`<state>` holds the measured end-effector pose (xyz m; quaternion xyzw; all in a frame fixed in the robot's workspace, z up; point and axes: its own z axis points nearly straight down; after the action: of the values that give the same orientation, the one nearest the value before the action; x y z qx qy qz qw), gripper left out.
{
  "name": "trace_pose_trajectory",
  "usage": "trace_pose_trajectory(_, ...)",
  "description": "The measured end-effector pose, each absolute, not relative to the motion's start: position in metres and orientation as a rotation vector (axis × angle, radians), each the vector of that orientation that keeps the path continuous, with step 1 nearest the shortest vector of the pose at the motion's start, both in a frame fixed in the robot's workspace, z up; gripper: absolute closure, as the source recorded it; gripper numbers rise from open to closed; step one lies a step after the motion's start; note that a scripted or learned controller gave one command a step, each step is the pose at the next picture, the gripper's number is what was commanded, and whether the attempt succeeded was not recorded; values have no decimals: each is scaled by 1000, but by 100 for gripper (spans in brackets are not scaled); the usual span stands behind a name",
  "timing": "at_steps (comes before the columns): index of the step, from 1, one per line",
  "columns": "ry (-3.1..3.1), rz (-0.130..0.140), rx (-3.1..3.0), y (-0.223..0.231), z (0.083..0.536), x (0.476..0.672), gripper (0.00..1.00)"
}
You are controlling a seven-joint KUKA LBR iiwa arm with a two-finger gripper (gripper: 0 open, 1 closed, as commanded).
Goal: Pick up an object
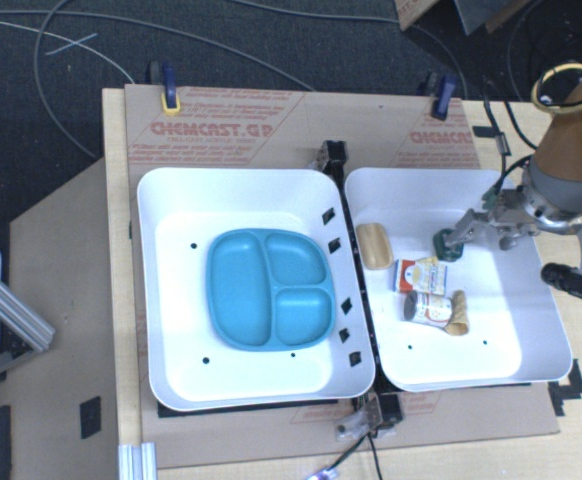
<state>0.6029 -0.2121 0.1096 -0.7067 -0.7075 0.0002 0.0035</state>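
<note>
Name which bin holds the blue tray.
The left bin holds the blue divided tray; the right bin holds small items.

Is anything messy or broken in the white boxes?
Nothing looks broken or spilled. The blue plate lies flat in the left bin. In the right bin, the small packets lie jumbled together beside a tan bread-like piece, loosely piled.

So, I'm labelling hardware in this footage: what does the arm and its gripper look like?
The arm shows an orange band above a rounded grey wrist. Dark cables loop around it, one with a yellowish ring near the top. The gripper is a slim grey metal assembly with a dark, greenish tip.
</note>
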Motion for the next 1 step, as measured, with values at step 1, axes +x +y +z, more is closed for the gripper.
trace_pose_trajectory(1,-2229,-9,-2222,-213,106,607,0)
